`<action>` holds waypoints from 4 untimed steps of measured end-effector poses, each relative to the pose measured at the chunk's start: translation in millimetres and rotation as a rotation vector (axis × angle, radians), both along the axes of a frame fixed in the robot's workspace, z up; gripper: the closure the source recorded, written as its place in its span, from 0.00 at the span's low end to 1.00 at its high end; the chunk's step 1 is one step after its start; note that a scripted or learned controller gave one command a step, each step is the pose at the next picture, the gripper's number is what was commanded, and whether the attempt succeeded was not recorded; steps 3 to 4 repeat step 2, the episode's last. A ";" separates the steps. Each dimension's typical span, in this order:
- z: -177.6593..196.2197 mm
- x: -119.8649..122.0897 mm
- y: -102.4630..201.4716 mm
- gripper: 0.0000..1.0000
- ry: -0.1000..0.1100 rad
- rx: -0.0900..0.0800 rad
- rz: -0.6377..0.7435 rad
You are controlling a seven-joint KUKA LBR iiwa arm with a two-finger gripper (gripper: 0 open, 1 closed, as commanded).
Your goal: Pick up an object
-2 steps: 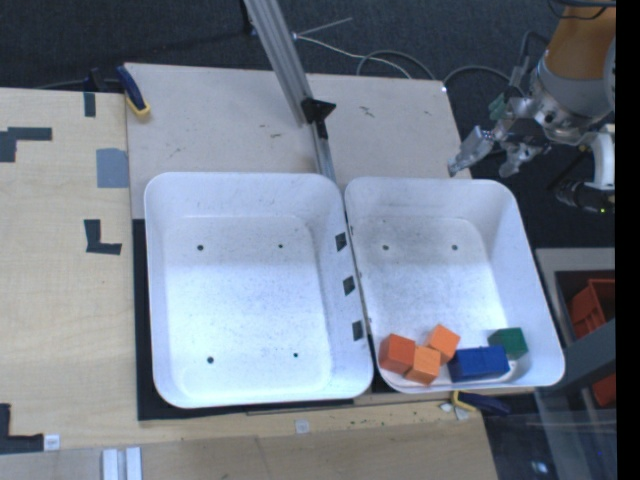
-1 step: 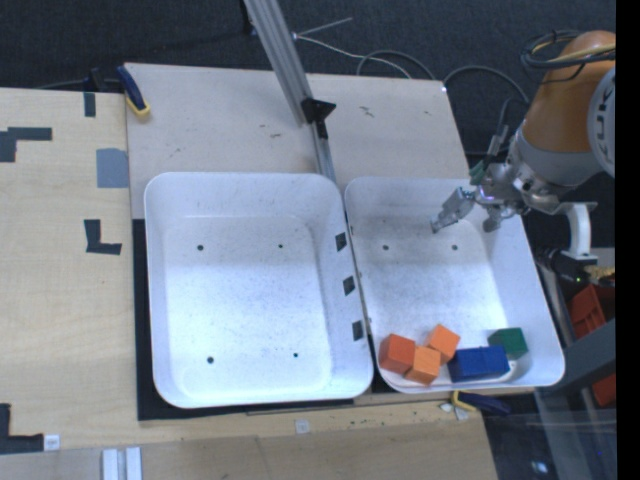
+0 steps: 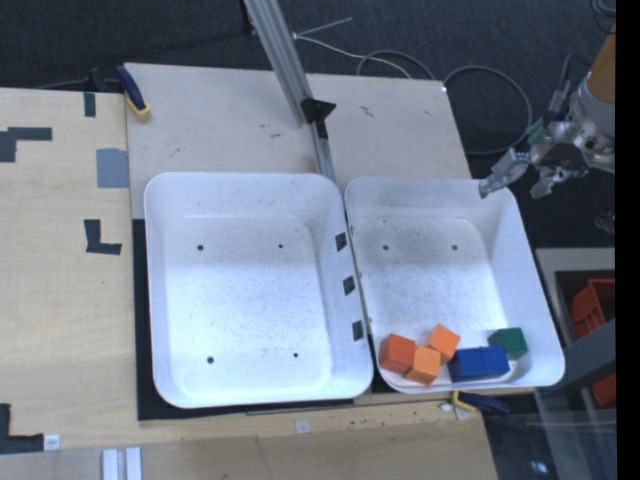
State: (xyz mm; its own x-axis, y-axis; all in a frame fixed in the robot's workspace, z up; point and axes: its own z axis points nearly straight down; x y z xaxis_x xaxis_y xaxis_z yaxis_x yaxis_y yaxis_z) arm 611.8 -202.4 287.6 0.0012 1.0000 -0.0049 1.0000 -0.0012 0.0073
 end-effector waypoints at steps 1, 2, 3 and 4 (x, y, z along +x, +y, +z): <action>-87.1 64.2 -5.7 0.00 0.011 0.004 0.005; -78.2 22.4 35.4 0.00 0.010 0.005 0.004; -78.2 22.4 35.4 0.00 0.010 0.005 0.004; -78.2 22.4 35.4 0.00 0.010 0.005 0.004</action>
